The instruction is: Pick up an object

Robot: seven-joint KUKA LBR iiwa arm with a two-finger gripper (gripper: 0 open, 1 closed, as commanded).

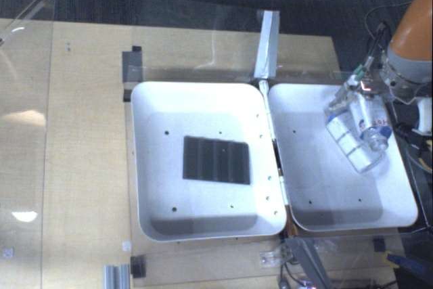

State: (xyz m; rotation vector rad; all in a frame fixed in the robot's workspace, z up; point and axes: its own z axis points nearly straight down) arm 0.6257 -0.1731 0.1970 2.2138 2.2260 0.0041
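Note:
A clear plastic bottle (356,137) with a blue cap and a white label lies tilted in the right bin (318,179), near its far right corner. My gripper (352,95) hangs directly over the bottle's upper end, below the grey wrist and orange band (414,30). I cannot tell whether it touches the bottle. A dark ribbed rectangular pad (216,160) lies flat in the middle of the left bin (155,118).
The two bins meet at a central divider (274,152). A metal post (266,44) stands behind the bins' junction. Cables run along the right side near the arm. A clear panel (27,112) covers the bench at the left.

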